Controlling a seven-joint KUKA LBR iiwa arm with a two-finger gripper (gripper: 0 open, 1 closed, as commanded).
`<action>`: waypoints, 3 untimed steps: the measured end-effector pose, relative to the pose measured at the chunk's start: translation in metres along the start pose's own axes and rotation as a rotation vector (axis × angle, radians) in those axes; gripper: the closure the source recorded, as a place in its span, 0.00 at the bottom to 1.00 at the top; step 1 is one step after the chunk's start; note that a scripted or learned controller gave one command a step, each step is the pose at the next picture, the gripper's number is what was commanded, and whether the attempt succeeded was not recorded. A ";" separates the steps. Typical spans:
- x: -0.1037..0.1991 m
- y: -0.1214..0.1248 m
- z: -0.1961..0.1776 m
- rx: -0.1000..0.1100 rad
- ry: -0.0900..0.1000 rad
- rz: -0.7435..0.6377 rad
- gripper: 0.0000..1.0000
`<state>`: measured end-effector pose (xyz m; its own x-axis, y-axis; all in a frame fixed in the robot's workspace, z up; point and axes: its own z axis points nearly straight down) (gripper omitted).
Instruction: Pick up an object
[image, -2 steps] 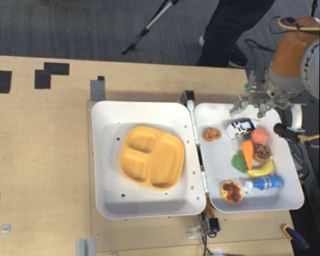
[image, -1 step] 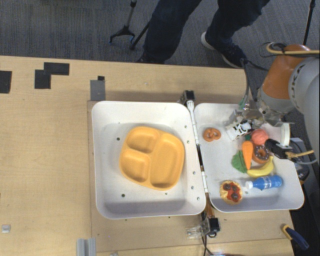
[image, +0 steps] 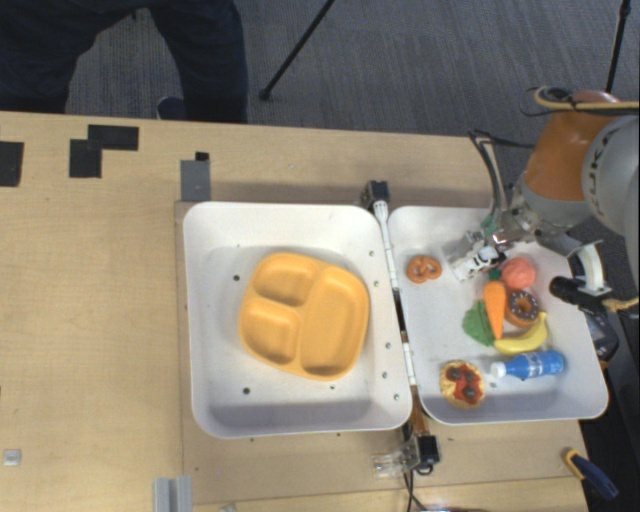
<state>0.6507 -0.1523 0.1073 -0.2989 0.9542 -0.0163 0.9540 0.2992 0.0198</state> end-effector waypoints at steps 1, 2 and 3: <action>0.003 -0.002 0.002 -0.001 -0.001 -0.151 0.00; 0.010 0.008 0.003 -0.008 0.002 -0.304 0.00; 0.011 0.003 0.003 -0.007 0.000 -0.326 0.00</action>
<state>0.6502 -0.1415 0.1041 -0.5884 0.8083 -0.0228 0.8080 0.5888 0.0206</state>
